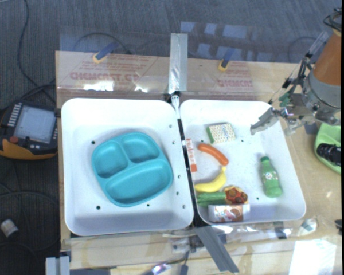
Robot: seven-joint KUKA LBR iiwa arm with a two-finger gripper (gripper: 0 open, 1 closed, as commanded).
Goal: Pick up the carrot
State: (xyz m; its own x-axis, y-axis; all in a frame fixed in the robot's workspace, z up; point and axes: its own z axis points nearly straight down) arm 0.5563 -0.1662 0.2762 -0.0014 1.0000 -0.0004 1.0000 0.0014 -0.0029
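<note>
Unreadable label on can (226,213) at front; carrot (212,152) lies behind; tool (269,119) spread open, holding nothing.

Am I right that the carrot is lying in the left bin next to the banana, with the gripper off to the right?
Not quite: the camera view shows the carrot in the right bin, not the left. It does lie next to the banana, and the gripper is off to the right.

place: robot lab | evidence: taped bench (132,73), teach pendant (28,129), floor cables (23,4)
</note>
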